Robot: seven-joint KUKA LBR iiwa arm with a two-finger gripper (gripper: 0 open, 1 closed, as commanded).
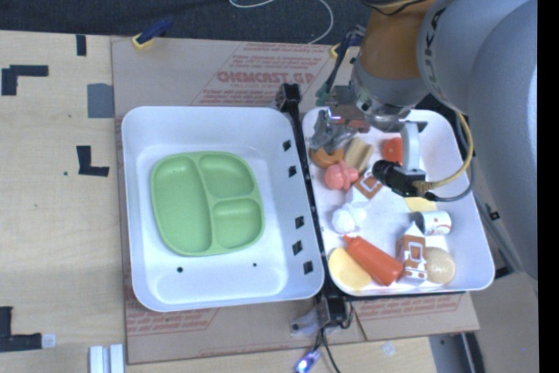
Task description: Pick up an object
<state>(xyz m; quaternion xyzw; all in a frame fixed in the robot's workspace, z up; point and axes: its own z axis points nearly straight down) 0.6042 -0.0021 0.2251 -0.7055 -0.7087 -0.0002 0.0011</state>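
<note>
On the cardboard (262, 74) behind the bins, red letters read "CHEMCAST". My pincer (336, 128) hung over the right bin's (467, 214) toys; its grip I couldn't tell.

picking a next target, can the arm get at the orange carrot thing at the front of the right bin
Probably yes. The orange carrot piece lies on top of the yellow item, nothing over it. The pincer sits at the same bin's far end, so the way down looks free.

A heap of small toy foods lies in the right bin (472, 271). A pink piece (341, 177) sits near its left wall with an orange piece (325, 158) just above it. Toward the front lie a red-orange carrot-like piece (374, 261), resting on a pale yellow piece (344, 272), and a red-and-white carton (411, 254).
</note>
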